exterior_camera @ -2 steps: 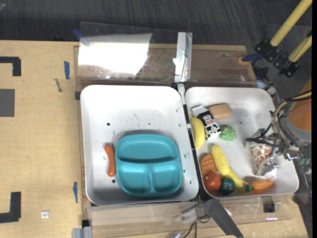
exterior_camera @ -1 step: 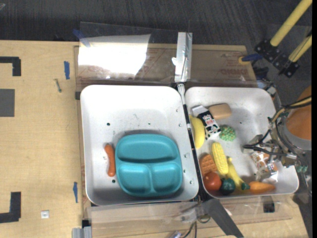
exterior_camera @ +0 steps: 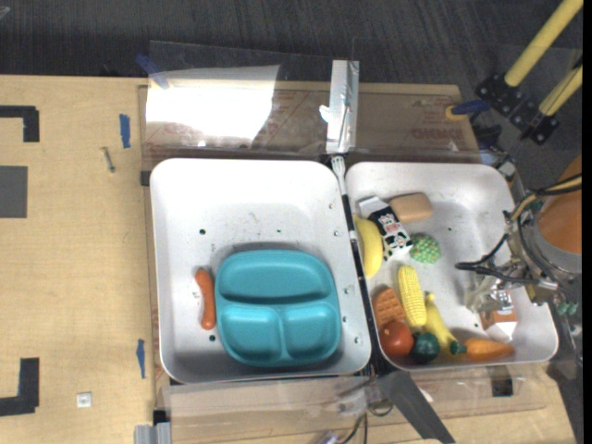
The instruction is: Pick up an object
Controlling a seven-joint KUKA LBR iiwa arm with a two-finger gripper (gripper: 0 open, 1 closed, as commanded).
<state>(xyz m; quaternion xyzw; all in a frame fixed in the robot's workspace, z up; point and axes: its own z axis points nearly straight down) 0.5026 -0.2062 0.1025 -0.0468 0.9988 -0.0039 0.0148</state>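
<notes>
Objects to pick from are all piled in the right bin (exterior_camera: 481,176), mostly along its left side and near edge. There's a banana (exterior_camera: 369,245) against the left wall, a small black-and-white carton (exterior_camera: 389,228) just beside it, and a tan block (exterior_camera: 412,207) at the far end of that cluster. A green bumpy ball (exterior_camera: 425,249) sits a bit right of the carton. Nearer the camera you get a corn cob (exterior_camera: 411,293), something orange and ridged (exterior_camera: 388,305) touching it on the left, a red tomato (exterior_camera: 397,339), a dark green thing (exterior_camera: 426,346) next to that, and a carrot (exterior_camera: 487,348) lying flat along the near edge.

The gripper (exterior_camera: 499,289) is over the right part of that same bin, coming in from the right with cables all around it. Honestly can't tell if it's spread or closed, too cluttered, and I don't see anything held in it.

Left bin (exterior_camera: 185,202) has a teal divided plate (exterior_camera: 277,306) toward the near side, with an orange sausage-shaped piece (exterior_camera: 206,298) lying just off its left edge.
</notes>
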